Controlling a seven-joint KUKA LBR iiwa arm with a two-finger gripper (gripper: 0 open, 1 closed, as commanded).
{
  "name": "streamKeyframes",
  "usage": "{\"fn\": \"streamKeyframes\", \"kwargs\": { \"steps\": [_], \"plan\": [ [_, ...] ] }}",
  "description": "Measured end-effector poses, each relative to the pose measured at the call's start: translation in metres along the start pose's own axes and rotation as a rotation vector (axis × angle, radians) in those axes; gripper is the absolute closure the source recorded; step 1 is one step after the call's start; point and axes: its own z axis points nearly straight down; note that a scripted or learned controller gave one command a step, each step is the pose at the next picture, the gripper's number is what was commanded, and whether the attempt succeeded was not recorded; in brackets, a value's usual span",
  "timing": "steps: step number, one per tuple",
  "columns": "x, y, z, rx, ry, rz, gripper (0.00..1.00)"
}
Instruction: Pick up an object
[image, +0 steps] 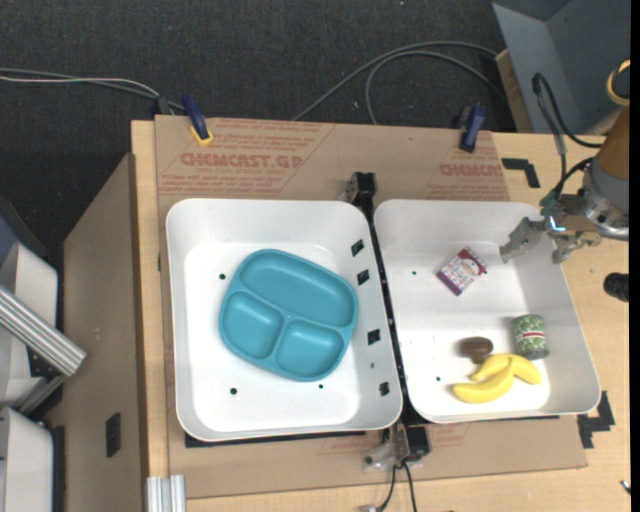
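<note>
The right bin (430, 390) holds a small purple and white packet (461, 271) near its middle. A yellow banana (496, 378) lies near the bin's front edge, with a brown lump (476, 348) touching its top and a small green can (530, 336) to its right. My gripper (540, 240) hangs over the bin's far right corner, open, with nothing between its fingers. It is to the right of the packet and apart from it.
A teal divided plate (288, 314) lies in the left bin (190, 380). A black hinged divider (372, 300) runs between the bins. Blue clamps (472, 127) grip the cardboard at the back. Cables trail across the dark floor behind.
</note>
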Motion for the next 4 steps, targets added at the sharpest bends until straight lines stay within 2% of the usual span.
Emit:
{"fn": "streamKeyframes", "kwargs": {
  "steps": [1,2,3,4],
  "plan": [
    [0.004,-0.003,0.062,0.000,0.001,-0.001,0.00],
    [0.004,-0.002,0.107,-0.003,0.000,-0.001,0.00],
    [0.004,-0.001,0.094,-0.008,-0.002,-0.001,1.00],
    [0.006,0.002,0.050,-0.011,-0.004,-0.002,1.00]
  ]
}}
